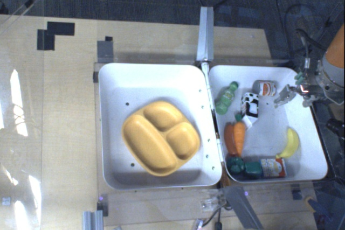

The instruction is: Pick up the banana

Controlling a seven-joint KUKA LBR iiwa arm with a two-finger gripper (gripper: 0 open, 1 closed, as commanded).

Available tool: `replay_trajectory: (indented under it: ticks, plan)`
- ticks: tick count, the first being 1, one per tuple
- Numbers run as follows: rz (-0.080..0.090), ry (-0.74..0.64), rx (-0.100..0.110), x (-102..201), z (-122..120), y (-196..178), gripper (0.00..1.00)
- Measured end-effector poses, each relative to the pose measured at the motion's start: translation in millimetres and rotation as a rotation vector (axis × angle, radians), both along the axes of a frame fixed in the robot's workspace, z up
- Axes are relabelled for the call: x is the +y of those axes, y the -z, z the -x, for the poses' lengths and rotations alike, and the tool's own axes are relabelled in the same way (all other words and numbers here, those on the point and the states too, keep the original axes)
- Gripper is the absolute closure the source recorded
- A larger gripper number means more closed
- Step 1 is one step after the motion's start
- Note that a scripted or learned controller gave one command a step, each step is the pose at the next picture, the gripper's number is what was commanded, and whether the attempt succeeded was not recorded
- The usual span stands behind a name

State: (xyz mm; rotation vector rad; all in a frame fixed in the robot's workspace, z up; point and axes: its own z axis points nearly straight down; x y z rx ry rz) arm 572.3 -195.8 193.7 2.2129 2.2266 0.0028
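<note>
The yellow banana [291,143] lies curved near the right wall of the right bin [318,169]. My gripper [294,98] hangs over the bin's upper right part, above and behind the banana and apart from it. Its two fingers [282,95] stand spread with nothing between them, so it is open.
In the right bin are also a green bottle [226,97], a small can [264,87], a black-and-white toy [249,105], an orange carrot [235,138] and a dark green bottle with a red label [257,167]. A yellow divided dish [160,137] lies in the left bin [113,116].
</note>
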Motion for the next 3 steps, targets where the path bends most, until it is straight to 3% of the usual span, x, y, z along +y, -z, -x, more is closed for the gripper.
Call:
replay_trajectory:
  ticks: [1, 2, 3]
  plan:
    - [0.000, -0.068, 0.000, -10, 53, 97, 0.00]
    - [0.001, -0.042, -0.011, -8, 80, 105, 0.00]
    - [0.001, -0.044, -0.017, -8, 78, 93, 1.00]
